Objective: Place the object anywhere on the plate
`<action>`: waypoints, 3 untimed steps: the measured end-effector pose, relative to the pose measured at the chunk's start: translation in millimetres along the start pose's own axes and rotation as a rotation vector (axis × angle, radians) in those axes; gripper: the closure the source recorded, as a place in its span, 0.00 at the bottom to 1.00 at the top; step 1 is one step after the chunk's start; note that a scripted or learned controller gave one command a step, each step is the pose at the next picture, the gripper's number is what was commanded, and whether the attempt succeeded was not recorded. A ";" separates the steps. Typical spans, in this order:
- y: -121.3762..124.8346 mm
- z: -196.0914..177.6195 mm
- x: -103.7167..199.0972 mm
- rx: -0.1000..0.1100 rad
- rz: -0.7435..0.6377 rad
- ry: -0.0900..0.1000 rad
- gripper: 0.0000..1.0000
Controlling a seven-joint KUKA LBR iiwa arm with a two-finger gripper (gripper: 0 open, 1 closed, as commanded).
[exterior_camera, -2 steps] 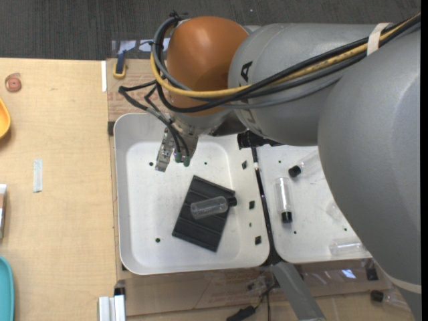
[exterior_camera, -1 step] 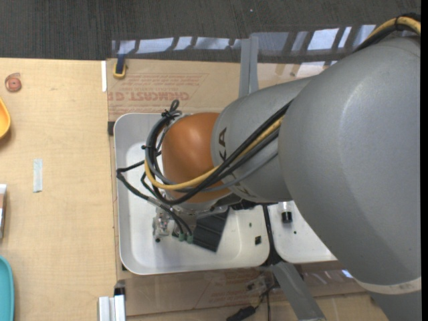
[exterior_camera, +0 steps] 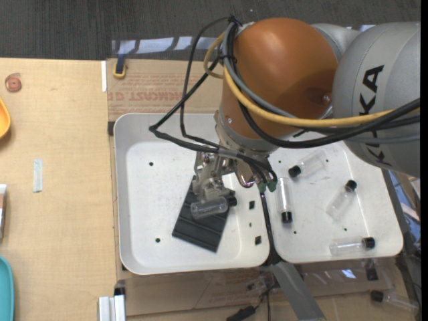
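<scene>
1. Arm point(exterior_camera: 314, 79): the grey body and orange band reach in from the right and overhang the far edge of both bins, so the wrist can hang straight down over the left bin.
2. Left bin point(exterior_camera: 137, 199): a shallow white tray that holds the plate; its low walls keep the work confined.
3. Right bin point(exterior_camera: 314, 212): the supply side, holding four clear vials with dark caps, scattered and well apart, one lying near the wall shared with the left bin.
4. Plate point(exterior_camera: 199, 225): a dark ribbed rectangle lying flat and skewed, toward the near right of the left bin, directly below the wrist.
5. Gripper point(exterior_camera: 212, 194): lowered over the far end of the plate; the fingers appear closed around the vial's middle, though the metal parts crowd the view.
6. Vial point(exterior_camera: 209, 209): a clear tube lying crosswise at the fingertips, over the far end of the plate. Whether it already rests on the plate cannot be told; the placement looks close to completion, with release remaining.
</scene>
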State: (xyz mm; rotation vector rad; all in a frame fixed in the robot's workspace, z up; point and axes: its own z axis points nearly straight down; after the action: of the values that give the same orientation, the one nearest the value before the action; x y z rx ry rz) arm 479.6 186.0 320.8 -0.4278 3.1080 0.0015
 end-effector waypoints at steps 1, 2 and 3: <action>10.0 -52.4 -58.7 0.000 -0.117 0.000 1.00; 8.7 -34.7 -107.8 0.000 -0.183 0.000 1.00; -6.5 6.0 -180.0 -0.001 -0.154 0.000 1.00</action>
State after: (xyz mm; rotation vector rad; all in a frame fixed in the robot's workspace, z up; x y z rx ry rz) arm 654.7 228.3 315.6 -0.6656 3.0661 0.0027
